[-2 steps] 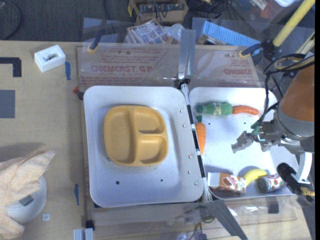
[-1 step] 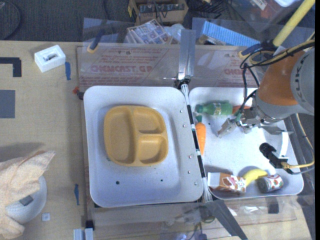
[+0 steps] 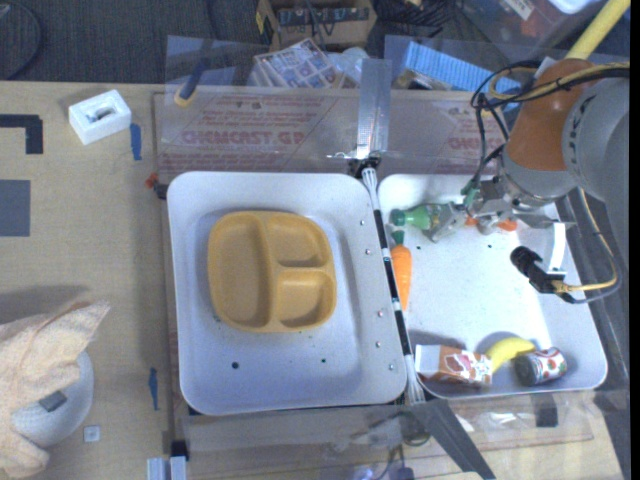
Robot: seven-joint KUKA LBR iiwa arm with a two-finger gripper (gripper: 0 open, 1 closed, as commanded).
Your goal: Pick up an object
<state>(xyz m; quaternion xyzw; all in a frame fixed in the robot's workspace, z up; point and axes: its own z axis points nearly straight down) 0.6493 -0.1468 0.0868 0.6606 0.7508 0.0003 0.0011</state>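
Note:
My gripper (image 3: 482, 211) hangs low over the far end of the right bin (image 3: 480, 298), under the grey wrist and its orange band (image 3: 543, 128). Just left of it, close to the tool, lies a green and grey object (image 3: 422, 217). An orange carrot (image 3: 400, 273) rests along the bin's left wall. At the near end sit a yellow banana (image 3: 506, 349), a small can (image 3: 541, 366) and a red and white packet (image 3: 461, 365). A black piece with a cable (image 3: 531, 266) hangs off the arm at the bin's right side.
The left bin (image 3: 195, 358) holds a yellow divided plate (image 3: 270, 268). A clear plastic wall (image 3: 260, 138) stands behind both bins. A white box (image 3: 99, 115) and a beige cloth (image 3: 45, 343) lie on the bench at left.

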